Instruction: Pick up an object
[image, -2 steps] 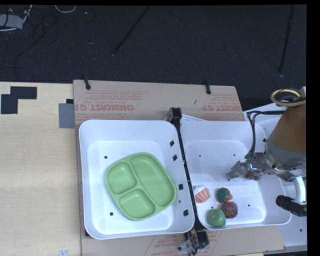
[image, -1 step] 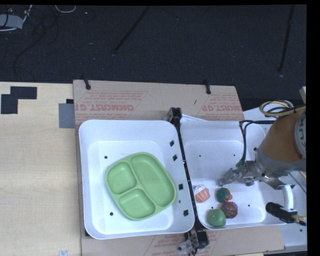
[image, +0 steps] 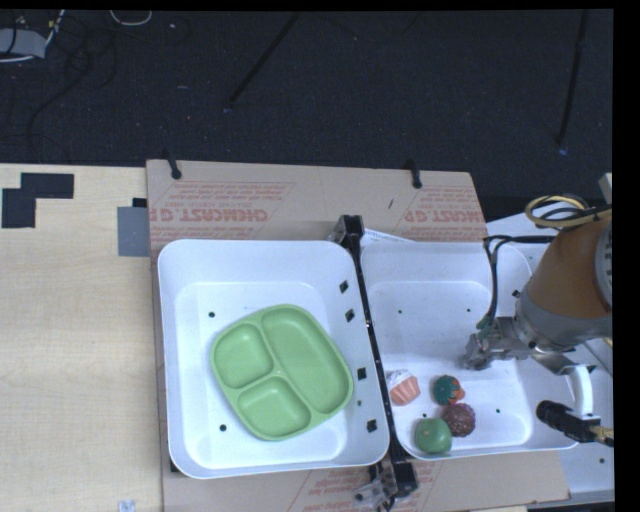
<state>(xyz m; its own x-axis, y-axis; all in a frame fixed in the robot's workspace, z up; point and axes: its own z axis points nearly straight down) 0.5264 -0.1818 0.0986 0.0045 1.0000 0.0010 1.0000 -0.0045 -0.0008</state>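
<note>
In the right bin several small objects lie near the front wall: a pink and white cupcake-like piece, a green and red ball, a dark red round fruit and a green apple-like ball. My gripper hangs low over the right side of this bin, just right of and slightly behind the green and red ball. The grey arm with its orange band comes in from the right. Nothing shows between the fingers.
The left bin holds a green divided plate. A black divider runs between the two bins. A cable loops down to the wrist. Cardboard lies under both bins, on a wooden bench.
</note>
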